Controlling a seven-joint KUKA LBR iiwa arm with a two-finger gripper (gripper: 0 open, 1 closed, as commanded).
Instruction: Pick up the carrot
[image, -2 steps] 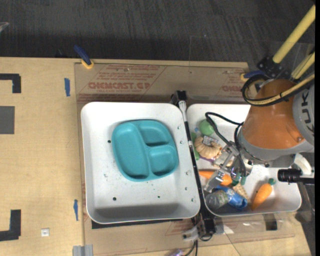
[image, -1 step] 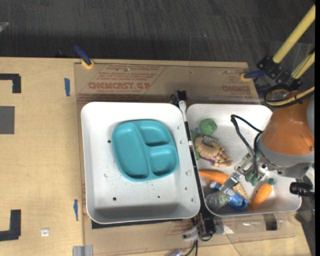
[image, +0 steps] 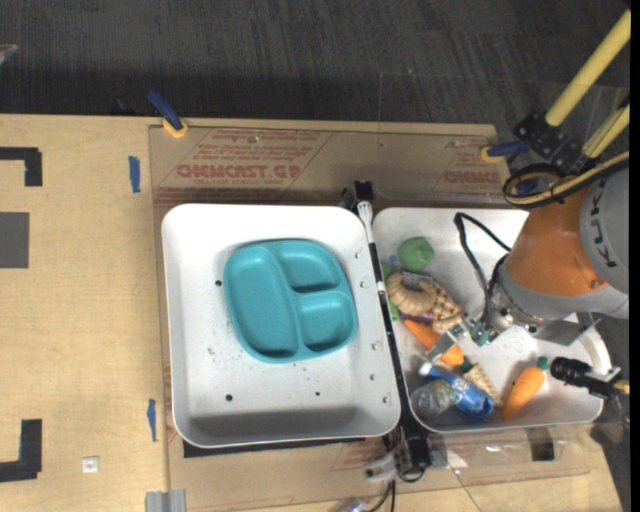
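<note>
The carrot (image: 525, 390), right of the blue bottle (image: 462, 397), looks light, stiff, best pinched mid-body; pincer (image: 478, 333) state unclear.

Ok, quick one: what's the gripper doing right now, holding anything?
Gripper: low in the right bin, among the toys; whether it grips anything cannot be told. The carrot lies apart from it, near the bin's front right corner.

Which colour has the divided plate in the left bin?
Teal blue; the divided plate shows in the camera view.
</note>
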